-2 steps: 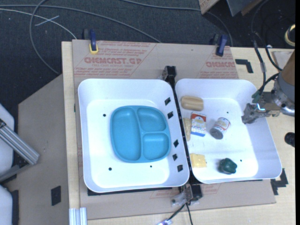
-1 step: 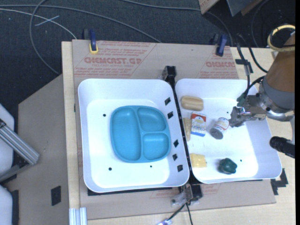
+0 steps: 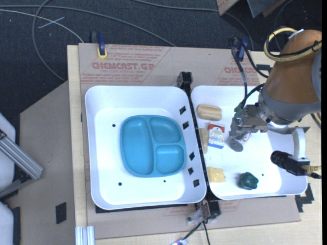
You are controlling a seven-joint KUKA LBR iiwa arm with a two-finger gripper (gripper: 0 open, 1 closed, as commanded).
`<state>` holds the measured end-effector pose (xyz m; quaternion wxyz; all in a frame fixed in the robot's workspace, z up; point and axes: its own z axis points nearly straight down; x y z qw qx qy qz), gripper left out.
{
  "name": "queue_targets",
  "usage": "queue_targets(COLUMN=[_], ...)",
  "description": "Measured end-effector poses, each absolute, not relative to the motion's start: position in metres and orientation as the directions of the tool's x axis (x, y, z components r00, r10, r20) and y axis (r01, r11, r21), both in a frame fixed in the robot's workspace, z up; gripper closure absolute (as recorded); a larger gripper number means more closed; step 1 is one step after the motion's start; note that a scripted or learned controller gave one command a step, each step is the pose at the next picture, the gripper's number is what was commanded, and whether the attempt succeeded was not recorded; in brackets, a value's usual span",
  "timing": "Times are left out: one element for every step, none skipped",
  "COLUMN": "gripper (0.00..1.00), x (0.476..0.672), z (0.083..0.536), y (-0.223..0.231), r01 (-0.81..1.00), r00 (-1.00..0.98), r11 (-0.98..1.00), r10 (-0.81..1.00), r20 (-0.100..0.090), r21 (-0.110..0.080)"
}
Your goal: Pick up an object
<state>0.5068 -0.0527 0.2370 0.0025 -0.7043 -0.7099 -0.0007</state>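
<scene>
The claw [image 3: 236, 141] hangs low in the right bin [image 3: 271, 185], just beside the small red, white and blue packet [image 3: 216, 136]. From this view I cannot tell how it stands, and nothing is seen in its grip. Above the packet lies a tan bread-like piece [image 3: 209, 112]. Near the front of this bin are a yellow block [image 3: 216, 175] and, to its right, a dark green round object [image 3: 248, 180], both apart from the claw. The left bin [image 3: 99, 137] holds a blue divided plate [image 3: 153, 145]. Both bins rest on the table [image 3: 153, 60].
</scene>
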Motion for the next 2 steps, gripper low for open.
queue_targets(gripper=[1.0,1.0], x=[0.506,0.498], z=[0.245,0.235], y=[0.002,0.048], r01=[1.0,1.0], r00=[-0.007,-0.005], r11=[0.007,0.005], r10=[1.0,1.0], r20=[0.002,0.003], r21=[0.001,-0.004])
